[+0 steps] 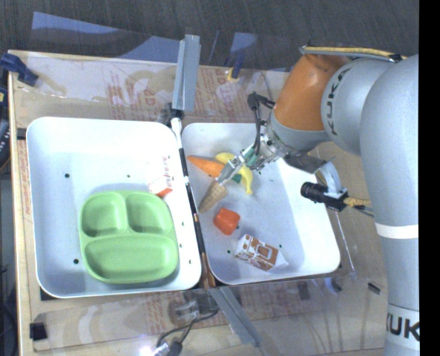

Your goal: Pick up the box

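Small brown box (pixel 257 252) lying flat near the front of the right bin (pixel 317 237), orange block (pixel 226 220) just behind it, cone (pixel 212 195), carrot (pixel 205 166) and banana (pixel 237 172) farther back, gripper (pixel 243 166) down among them, jaws too hidden to tell, green tray (pixel 127 236) in the left bin (pixel 53 147).

1. One fixed camera hangs above the table (pixel 93 87), looking down at a slant.
2. It stands far enough back to take in both white bins, the left bin (pixel 56 147) and the right bin (pixel 309 236).
3. The arm (pixel 368 110) enters from the frame's right, its pincer (pixel 243 163) over the right bin.
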